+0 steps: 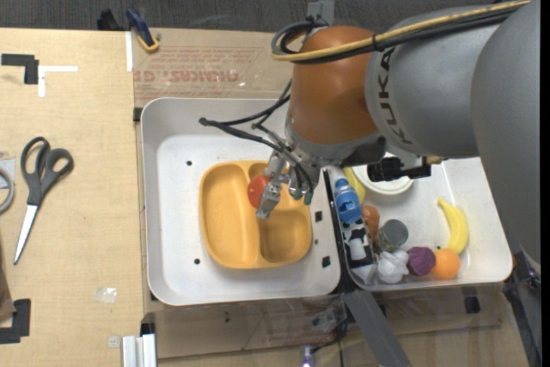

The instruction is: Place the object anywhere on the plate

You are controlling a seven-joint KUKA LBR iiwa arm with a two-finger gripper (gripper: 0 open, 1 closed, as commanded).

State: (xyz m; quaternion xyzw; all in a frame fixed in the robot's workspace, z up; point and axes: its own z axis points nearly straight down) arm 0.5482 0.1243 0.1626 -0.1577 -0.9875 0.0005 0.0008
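Note:
A yellow two-compartment plate lies in the left white bin. A small red round object shows over the plate's far edge, near the divider between the compartments. My gripper hangs right against that red object, partly covering its right side. The view does not show whether the object is held or rests on the plate. The grey arm with its orange band covers the far right part of the left bin.
The right bin holds a blue bottle, a white roll, a banana, an orange, a purple object and a grey can. Scissors lie on the wooden bench at left.

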